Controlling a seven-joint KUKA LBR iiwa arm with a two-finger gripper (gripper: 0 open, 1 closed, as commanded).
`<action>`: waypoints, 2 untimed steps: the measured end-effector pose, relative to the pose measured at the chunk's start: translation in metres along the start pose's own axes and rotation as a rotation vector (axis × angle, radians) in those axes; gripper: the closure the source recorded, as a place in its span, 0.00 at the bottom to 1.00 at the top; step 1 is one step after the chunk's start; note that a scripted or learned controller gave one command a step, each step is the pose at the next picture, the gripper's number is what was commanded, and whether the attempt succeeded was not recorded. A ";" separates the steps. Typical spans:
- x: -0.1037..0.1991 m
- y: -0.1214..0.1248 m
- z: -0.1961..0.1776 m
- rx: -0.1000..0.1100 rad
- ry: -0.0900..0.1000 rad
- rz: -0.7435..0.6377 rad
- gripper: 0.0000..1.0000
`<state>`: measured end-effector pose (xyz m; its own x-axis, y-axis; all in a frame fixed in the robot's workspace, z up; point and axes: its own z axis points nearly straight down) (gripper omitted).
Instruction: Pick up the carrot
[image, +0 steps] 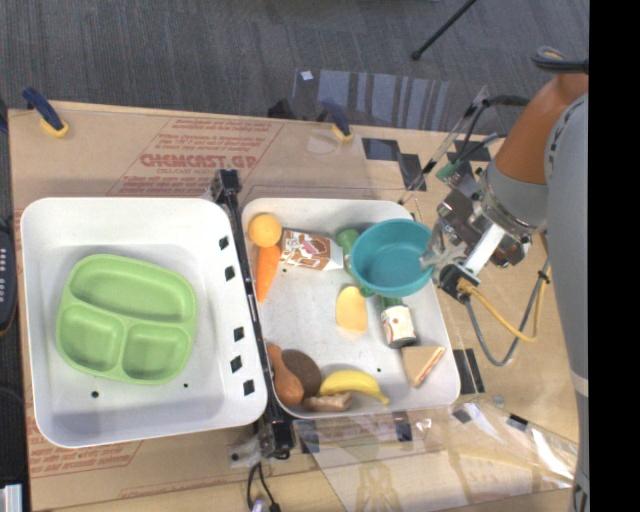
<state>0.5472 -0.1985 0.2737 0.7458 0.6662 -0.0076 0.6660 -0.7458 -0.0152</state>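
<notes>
Task not started: the carrot (267, 270) lies untouched at the left wall of the right bin (440, 340), just below an orange (264, 230). The end effector (447, 262) sits at the right rim beside a teal bowl (390, 258); its finger state cannot be determined. Nothing covers the carrot.

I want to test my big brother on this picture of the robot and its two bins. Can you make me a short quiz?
1. True or false: the long orange carrot lies in the bin that holds the green divided plastic plate.
2. Which is nearest the carrot? A) round orange fruit B) yellow banana C) wedge of sandwich
3. Fill in: the robot's gripper is by the rim of the teal plastic ____.

Key: 1 false; 2 A; 3 bowl.
</notes>
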 end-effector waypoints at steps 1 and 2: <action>0.016 0.026 0.045 0.000 0.001 0.425 1.00; -0.030 -0.012 0.042 0.001 0.001 0.513 1.00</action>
<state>0.5165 -0.2091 0.2325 0.9766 0.2147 -0.0136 0.2146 -0.9767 -0.0105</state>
